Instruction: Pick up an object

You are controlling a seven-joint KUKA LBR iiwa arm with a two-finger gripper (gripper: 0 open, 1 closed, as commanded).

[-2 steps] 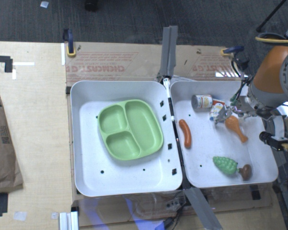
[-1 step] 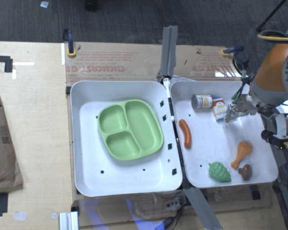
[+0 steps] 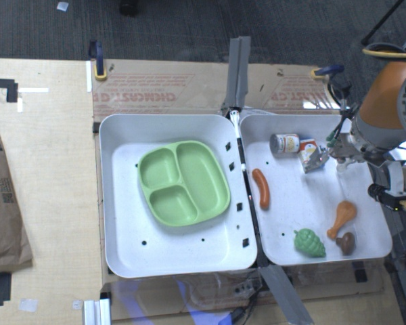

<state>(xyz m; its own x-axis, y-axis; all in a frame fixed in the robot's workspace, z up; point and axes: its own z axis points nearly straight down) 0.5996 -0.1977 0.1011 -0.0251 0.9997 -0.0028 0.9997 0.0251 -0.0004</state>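
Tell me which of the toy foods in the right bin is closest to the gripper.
The can, lying on its side at the bin's far edge, just left of the gripper. The hot dog, chicken drumstick and green grapes sit farther away.

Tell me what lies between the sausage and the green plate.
In the camera view, between the sausage and the green plate run the two bins' adjoining walls; no loose object lies there.

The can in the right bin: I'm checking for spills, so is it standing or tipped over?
Tipped. The can lies on its side on the right bin's floor, its long side showing.
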